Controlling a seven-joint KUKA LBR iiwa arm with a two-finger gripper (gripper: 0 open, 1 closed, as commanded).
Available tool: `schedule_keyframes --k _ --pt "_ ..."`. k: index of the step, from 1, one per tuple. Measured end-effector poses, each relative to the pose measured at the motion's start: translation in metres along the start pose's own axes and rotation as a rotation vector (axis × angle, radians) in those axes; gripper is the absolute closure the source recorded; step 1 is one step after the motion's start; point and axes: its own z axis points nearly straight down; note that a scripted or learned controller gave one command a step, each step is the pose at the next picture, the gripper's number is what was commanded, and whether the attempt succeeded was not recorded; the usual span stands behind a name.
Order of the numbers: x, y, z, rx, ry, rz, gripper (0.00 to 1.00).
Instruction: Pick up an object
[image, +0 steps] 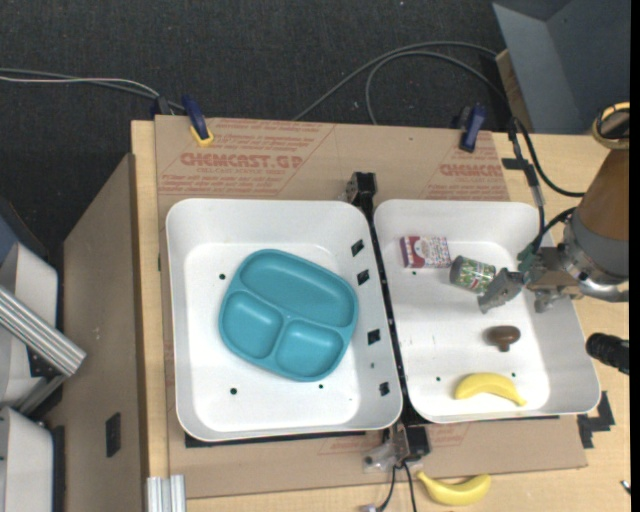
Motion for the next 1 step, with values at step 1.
schedule_keyframes --k 1 --pt "0.0003 0.0027 -0.0056 -0.012 -0.002 -0.003 0.0"
